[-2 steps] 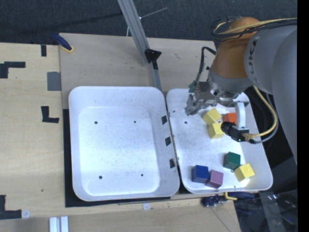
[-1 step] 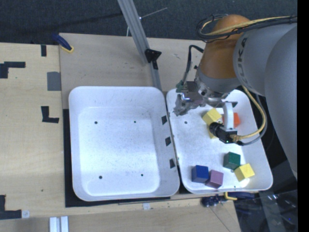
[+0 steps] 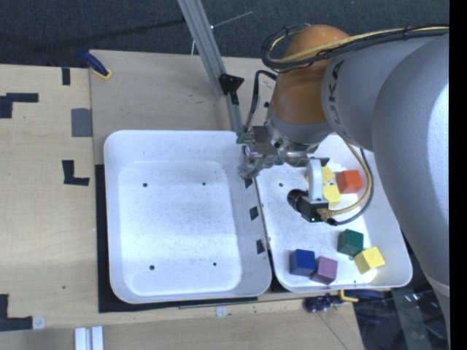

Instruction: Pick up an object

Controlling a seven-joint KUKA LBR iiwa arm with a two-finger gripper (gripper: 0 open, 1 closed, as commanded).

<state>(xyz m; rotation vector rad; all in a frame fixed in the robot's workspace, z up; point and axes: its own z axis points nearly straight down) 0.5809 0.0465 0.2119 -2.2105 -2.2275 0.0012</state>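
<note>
Several small blocks lie in the right bin [image 3: 286, 232]: an orange block [image 3: 349, 181], a yellow block [image 3: 331, 193] beside it, a green block [image 3: 351, 240], another yellow block [image 3: 369, 258], a blue block [image 3: 302, 261] and a purple block [image 3: 325, 268]. My gripper [image 3: 250, 166] hangs under the orange wrist band [image 3: 306, 79], over the far end of the divide between the two bins. It is well left of the orange block and far above the blue one. I see no block in it.
The left bin [image 3: 117, 195] is a plain white tray. A slanted metal rod [image 3: 208, 42] crosses above the bins' far edge. The big grey arm [image 3: 401, 115] covers the right bin's far right part. A black cable fitting [image 3: 303, 204] hangs over the right bin.
</note>
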